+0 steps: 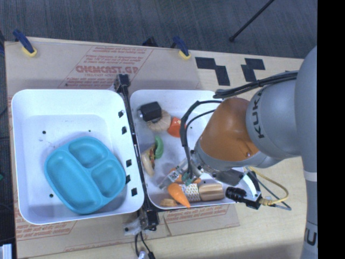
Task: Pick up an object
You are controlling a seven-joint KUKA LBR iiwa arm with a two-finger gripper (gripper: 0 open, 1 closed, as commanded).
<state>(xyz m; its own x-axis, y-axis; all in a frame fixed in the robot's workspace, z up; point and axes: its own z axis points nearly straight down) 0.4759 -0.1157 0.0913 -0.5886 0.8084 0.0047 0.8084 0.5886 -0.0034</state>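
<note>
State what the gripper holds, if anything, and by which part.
It cannot be told: the gripper is down among the toy food in the right bin, and the arm's wrist hides its tips.

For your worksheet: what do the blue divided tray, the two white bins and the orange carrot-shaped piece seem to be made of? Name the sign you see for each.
Blue divided tray: likely moulded plastic, smooth and matte, with rounded compartments.
White bins: probably thin formed plastic, slightly glossy, with soft rounded corners.
Carrot-shaped piece: seemingly toy plastic, given its uniform bright orange; it could be rubber.
</note>
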